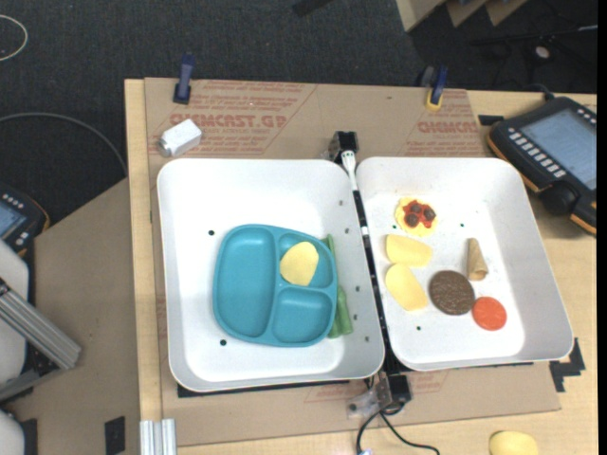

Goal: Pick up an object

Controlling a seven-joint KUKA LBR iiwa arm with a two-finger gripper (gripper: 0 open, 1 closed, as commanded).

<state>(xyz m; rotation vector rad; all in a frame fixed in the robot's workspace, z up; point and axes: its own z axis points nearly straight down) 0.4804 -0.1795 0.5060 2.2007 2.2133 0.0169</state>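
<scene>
Two shallow white bins sit side by side on a brown cardboard sheet [256, 121], their inner rims touching along the middle.

The left bin [180, 254] is smooth plastic with rounded corners. It holds a teal divided plate [248, 282], glossy, with three compartments. A flat yellow oval piece [300, 263] lies in the plate's upper right compartment. A green strip [340, 313] is wedged between the plate's right edge and the bin wall. There is bare bin floor above and to the left of the plate.

The right bin [512, 207] holds the loose small objects, clustered in its middle:
- a yellow round with dark red topping [415, 214], nearest the far wall
- two smooth yellow lumps [408, 249] [407, 288], just beside each other
- a rough brown disc [452, 292], touching the lower lump
- a tan cone [475, 259], lying just above the disc
- a flat orange disc [489, 314], near the brown one

The right and near parts of this bin's floor are bare.

On the cardboard are a small white block [180, 138] and two blue clamps [184, 79] [436, 85] at the far edge. A dark handheld controller [550, 150] lies past the right bin.
</scene>
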